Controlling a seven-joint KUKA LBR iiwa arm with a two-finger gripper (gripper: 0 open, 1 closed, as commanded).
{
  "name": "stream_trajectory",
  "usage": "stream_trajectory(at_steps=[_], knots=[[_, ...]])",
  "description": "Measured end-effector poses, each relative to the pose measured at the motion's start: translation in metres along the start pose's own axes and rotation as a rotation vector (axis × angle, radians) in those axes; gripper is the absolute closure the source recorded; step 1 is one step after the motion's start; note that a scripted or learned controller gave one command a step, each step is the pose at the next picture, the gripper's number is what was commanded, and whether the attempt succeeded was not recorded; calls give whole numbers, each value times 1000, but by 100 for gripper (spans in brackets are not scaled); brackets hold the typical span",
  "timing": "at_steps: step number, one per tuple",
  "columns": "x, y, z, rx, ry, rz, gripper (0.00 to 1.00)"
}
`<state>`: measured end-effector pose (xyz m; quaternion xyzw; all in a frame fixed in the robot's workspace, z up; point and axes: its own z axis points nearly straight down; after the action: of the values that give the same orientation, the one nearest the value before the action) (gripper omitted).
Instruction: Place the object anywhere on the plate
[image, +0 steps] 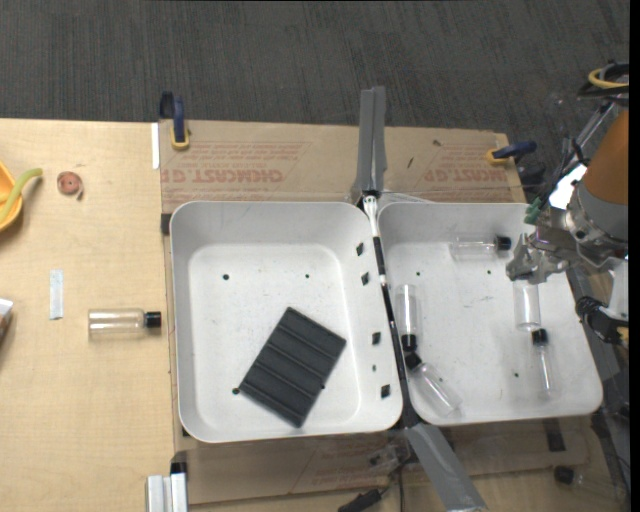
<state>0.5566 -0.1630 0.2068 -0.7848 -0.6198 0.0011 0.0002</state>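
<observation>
Item 1. Clear vial (435, 390), black-capped, is lying in the near left corner of the right bin (590, 395), resting against the wall.

Item 2. Plate (293, 365), dark, ribbed and rectangular, is lying flat and askew in the near half of the left bin (185, 300). It is bearing nothing and is sitting well apart from the arm, across the divider.

Item 3. Slim clear tube (541, 357), dark at its far end, is lying near the right bin's right side.

Item 4. Clear vial (408, 312) is lying along the right bin's left wall.

Item 5. Clear vial (527, 305), the probable object of the task, is pointing lengthwise toward the near edge, directly under the jaws. Whether it is being lifted or is only lying on the bin floor is not showing.

Item 6. Arm (605, 180) is reaching in from the right, wrist angling down over the right bin's right half. The jaws are hanging just above item 5; whether they are open or closing on it cannot be told.

Item 7. Clear vial (470, 247) is lying crosswise at the far side of the right bin.

Handling note, as judgement: the grasp is the step in hand. Taking the vial across its middle, square to its axis, would be keeping the round glass from rolling. The carry is then needing height over both inner bin walls, ending low over the plate's centre.

Item 8. Bottle (120, 320) is lying on the worktop (100, 420), left of the bins.
</observation>
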Motion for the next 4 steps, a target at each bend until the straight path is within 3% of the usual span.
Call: stream_trajectory(at_steps=[1, 2, 3, 4], knots=[[63, 74, -55, -1, -1, -234, 100], [-14, 109, -235, -2, -1, -287, 100], [88, 75, -99, 0, 0, -497, 100], [177, 45, -234, -3, -1, -790, 100]])
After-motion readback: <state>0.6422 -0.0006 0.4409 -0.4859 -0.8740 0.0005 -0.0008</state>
